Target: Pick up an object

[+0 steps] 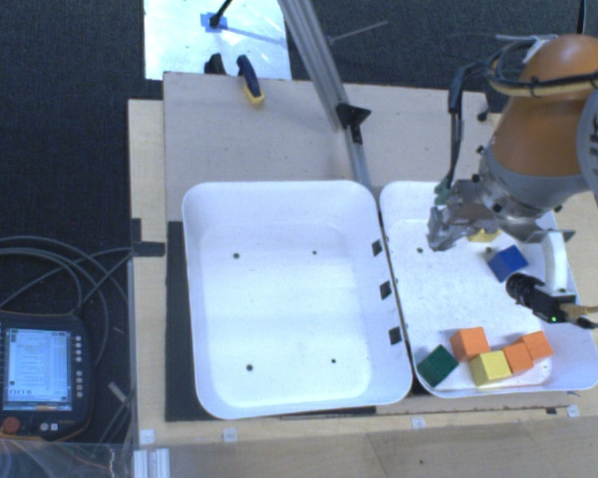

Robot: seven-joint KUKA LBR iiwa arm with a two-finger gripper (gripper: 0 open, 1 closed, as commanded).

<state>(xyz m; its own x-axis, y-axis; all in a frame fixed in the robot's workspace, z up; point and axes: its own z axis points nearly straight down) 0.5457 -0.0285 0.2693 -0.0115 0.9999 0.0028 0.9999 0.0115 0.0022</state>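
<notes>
My gripper (442, 233) hangs over the upper left part of the right bin (419, 297), pointing down and left, with nothing visible between its fingers. A blue block (506, 262) lies just right of it, near a yellow piece (483, 236) partly hidden under the wrist. Along the bin's front edge sit a green block (438, 364), an orange block (468, 343), a yellow block (490, 367) and two more orange blocks (529, 351).
The left bin (279, 297) stands beside the right one, joined by black clips (386, 290). A metal pole (319, 58) slants across the bench's back. A teach pendant (35, 371) with cables lies at far left.
</notes>
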